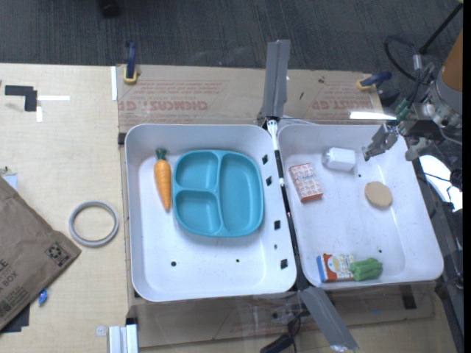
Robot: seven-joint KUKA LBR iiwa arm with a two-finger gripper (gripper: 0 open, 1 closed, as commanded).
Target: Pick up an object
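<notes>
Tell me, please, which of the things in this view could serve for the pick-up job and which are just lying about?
Candidates to pick, in the bins:
carrot
blue divided plate
red snack box
small white block
tan round piece
green-ended packet

Lying about, on the bench outside the bins:
tape ring
brown cardboard box
blue clamps

The gripper hangs over the right bin's far corner.
</notes>
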